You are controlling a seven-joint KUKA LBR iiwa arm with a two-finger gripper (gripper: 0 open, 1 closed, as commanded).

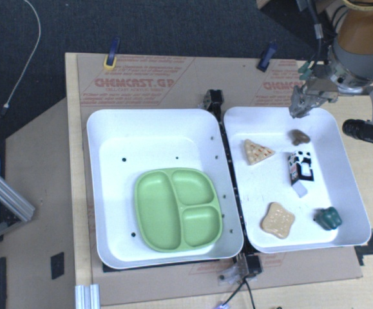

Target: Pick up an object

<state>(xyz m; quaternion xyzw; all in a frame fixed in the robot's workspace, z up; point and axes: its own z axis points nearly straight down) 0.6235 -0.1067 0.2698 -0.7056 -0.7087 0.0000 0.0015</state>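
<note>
The right bin [350, 172] holds several small objects. A tan triangular piece [257, 152] lies at its upper left, and a small brown lump [299, 136] sits near the back wall. A black-and-white block [301, 166] rests mid-bin. A tan toast-like piece [277, 220] and a dark green object [328, 218] lie near the front. My gripper [300, 108] hangs over the bin's back edge, just above and behind the brown lump, with nothing visible between its fingers.
The left bin [109, 140] holds a green divided plate [176, 208]. Black clamps [213, 99] join the bins at the back and front. Blue clips [267, 56] pin the cardboard base. The arm's orange band [363, 24] is at the upper right.
</note>
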